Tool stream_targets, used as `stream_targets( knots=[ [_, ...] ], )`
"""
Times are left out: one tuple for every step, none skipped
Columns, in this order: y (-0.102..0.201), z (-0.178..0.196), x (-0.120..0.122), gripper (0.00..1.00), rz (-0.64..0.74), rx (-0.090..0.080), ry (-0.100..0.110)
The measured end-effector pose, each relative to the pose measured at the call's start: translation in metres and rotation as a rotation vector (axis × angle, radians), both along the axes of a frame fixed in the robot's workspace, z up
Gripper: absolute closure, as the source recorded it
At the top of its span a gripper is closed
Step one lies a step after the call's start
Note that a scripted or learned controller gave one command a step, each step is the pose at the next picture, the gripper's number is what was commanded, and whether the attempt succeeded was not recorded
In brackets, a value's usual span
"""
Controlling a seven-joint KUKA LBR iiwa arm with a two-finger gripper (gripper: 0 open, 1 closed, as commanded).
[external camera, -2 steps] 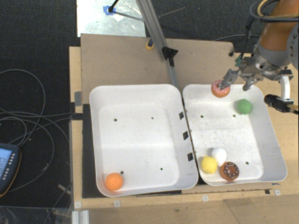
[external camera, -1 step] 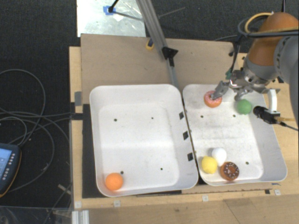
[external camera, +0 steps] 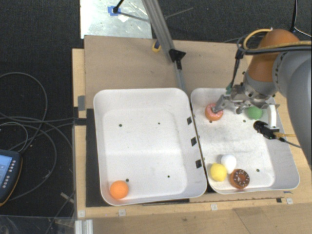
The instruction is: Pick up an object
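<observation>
My gripper (external camera: 244, 109) hangs low over the far part of the right bin (external camera: 287, 167), and it is open. Its left finger (external camera: 221, 103) reaches down to a pink frosted donut (external camera: 213, 113), touching or just above its top edge. Its right finger (external camera: 271, 116) is pale and points toward the near side. A green ball (external camera: 253, 113) lies on the bin floor in the wide gap between the fingers, nearer the right one and not clamped. At the bin's near edge lie a white ball (external camera: 228, 161), a yellow ball (external camera: 218, 172) and a chocolate donut (external camera: 239, 178).
An orange ball (external camera: 119, 189) rests in the near left corner of the left bin (external camera: 141, 99). A grey pole (external camera: 161, 23) slants down to the bench behind the bins. A black part with a cable (external camera: 264, 128) juts from the wrist over the right bin.
</observation>
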State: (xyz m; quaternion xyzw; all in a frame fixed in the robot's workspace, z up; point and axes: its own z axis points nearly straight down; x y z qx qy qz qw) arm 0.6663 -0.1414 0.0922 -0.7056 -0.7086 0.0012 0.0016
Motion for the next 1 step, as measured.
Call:
stream_targets(
  knots=[
    [-0.0004, 0.0151, 0.0023, 1.0, 0.001, -0.001, -0.008]
  ],
)
